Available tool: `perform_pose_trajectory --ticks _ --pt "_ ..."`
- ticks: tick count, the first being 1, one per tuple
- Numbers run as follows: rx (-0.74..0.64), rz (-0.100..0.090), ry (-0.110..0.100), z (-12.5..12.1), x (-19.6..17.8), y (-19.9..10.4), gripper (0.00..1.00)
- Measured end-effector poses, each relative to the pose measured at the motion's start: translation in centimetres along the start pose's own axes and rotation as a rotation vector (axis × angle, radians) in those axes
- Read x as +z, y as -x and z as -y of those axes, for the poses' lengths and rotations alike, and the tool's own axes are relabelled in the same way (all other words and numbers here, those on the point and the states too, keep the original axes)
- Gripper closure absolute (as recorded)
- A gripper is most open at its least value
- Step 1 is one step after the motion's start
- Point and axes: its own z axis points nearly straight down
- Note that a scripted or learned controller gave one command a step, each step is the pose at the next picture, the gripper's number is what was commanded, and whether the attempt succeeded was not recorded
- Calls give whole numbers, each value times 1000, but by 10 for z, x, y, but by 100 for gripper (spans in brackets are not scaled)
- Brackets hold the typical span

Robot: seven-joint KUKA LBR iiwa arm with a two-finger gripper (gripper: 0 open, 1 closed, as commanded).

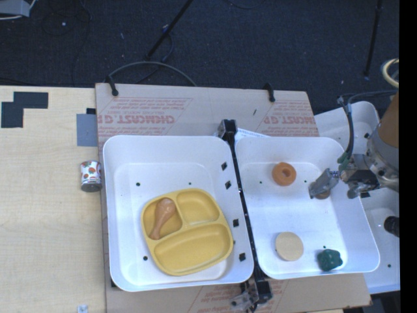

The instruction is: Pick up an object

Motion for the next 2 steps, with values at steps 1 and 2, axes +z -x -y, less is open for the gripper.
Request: perform_pose_trajectory --ticks 1,2 --pt "-2 2 10 -2 -5 0 0" --pt "-1 0 4 -2 39 4 0"
